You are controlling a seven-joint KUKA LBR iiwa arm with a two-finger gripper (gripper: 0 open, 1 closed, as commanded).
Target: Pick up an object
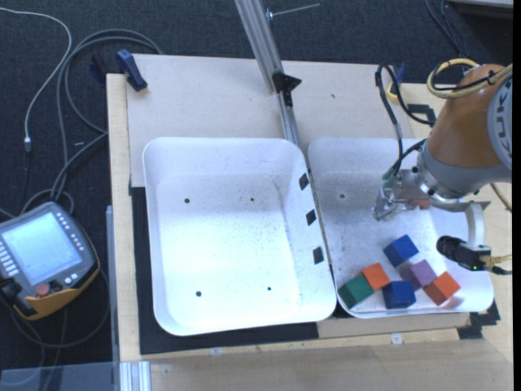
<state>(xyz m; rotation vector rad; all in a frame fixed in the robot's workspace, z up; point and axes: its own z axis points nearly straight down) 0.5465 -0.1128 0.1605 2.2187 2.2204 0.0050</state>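
Observation:
Several small blocks lie in the near right corner of the right bin (346, 177): a blue block (400, 249), an orange block (375, 276), a green block (355, 289), a second blue block (399, 294), a purple block (422, 273) and a red-orange block (444, 287). My gripper (386, 207) hangs over the bin's middle, pointing down. It is up and to the left of the nearest blue block and apart from it. I see no block in it.
The left bin (163, 161) lies beside the right one, parted by a ridge with black clips (311, 217). A metal pole (259, 31) slants up from the back. A black box (461, 252) on the arm hangs over the right bin's right edge.

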